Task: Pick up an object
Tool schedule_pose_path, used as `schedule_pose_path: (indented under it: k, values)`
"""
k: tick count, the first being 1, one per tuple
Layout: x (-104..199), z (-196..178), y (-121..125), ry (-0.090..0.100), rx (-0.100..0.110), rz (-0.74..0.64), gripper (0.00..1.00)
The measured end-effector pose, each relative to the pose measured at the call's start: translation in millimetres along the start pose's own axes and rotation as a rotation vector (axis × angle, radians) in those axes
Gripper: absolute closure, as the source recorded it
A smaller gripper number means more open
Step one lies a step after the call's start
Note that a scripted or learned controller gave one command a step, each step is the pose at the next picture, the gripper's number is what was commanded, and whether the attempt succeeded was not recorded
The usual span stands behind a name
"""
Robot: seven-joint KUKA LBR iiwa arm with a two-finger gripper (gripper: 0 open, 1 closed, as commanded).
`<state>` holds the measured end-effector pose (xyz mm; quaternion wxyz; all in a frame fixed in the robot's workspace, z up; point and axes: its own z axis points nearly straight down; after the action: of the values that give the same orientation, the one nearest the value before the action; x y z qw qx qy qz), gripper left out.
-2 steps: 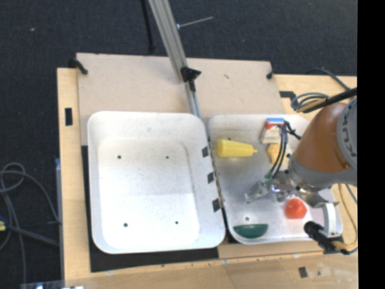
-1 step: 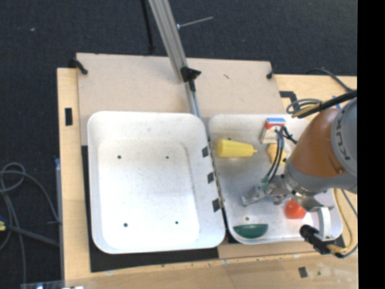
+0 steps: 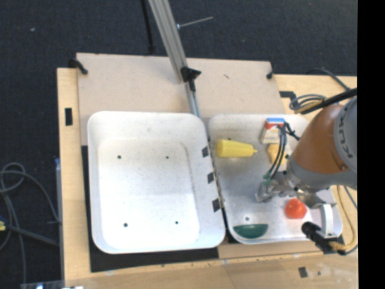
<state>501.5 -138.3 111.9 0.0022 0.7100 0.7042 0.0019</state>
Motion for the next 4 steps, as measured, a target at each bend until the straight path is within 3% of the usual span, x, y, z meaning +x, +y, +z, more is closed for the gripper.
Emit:
schedule_pose_path:
  k: [2, 3, 4]
  values:
    - [-17, -107, 0, -0.002, -0.002, -0.012, 1.00]
    - [-18, -136, 2, -0.001, 0.000, -0.012, 1.00]
    - [40, -144, 14, 0.001, 0.001, -0.017, 1.00]
